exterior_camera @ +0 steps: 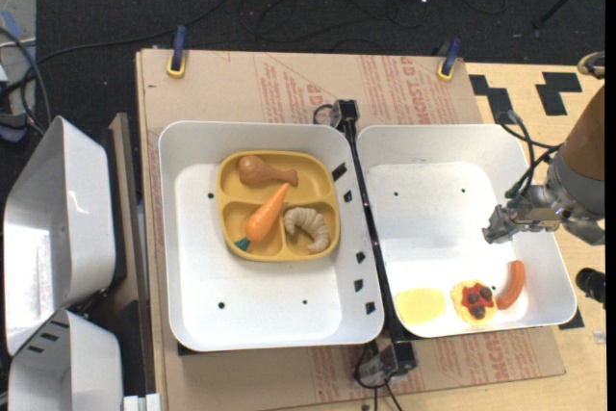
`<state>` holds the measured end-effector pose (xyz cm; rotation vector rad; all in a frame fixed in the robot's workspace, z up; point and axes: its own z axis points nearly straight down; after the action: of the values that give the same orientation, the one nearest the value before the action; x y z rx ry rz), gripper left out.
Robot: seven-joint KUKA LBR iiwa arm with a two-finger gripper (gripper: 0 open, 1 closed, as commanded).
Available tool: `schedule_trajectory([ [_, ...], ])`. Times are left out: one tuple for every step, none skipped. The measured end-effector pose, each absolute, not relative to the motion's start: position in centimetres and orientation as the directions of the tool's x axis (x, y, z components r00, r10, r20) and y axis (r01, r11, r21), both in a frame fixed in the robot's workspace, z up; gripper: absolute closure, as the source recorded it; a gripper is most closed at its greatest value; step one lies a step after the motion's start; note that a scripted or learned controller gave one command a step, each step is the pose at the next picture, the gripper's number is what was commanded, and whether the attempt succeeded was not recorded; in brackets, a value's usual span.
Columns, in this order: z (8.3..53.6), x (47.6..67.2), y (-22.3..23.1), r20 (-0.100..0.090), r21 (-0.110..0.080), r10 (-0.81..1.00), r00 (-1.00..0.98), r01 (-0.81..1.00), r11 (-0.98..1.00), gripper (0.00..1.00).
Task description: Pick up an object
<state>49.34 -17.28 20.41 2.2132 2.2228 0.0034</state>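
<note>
The arm comes in from the right, and my gripper (502, 228) hangs over the right part of the right bin (433, 149), pointing left and down. An orange-red sausage (512, 284) lies just below and to the right of it, apart from it. A small tart with red and dark berries (474, 299) and a flat yellow disc (421, 305) rest along that bin's front edge. In the left bin (192, 207) a yellow divided plate (231, 170) holds a chicken drumstick (267, 171), a carrot (267, 214) and a pale shrimp (308, 225).
Both bins sit on a cardboard sheet (404, 77) held by yellow clamps (176, 63) at the back. A black divider (364, 226) with clips runs between the bins. White containers (53, 207) stand at the far left.
</note>
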Motion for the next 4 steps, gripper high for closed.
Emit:
schedule_trajectory([
  [24.9, 49.4, -16.6, -0.002, 0.005, 1.000, -0.004, 1.000, 0.005, 1.00],
  [28.0, 49.6, -16.7, -0.002, 0.004, 1.000, -0.004, 1.000, 0.004, 1.00],
  [27.1, 49.8, -10.9, 0.001, 0.000, 1.000, -0.008, 1.000, 0.008, 1.00],
  [27.3, 50.9, -6.0, 0.000, 0.001, 1.000, -0.007, 1.000, 0.007, 1.00],
])
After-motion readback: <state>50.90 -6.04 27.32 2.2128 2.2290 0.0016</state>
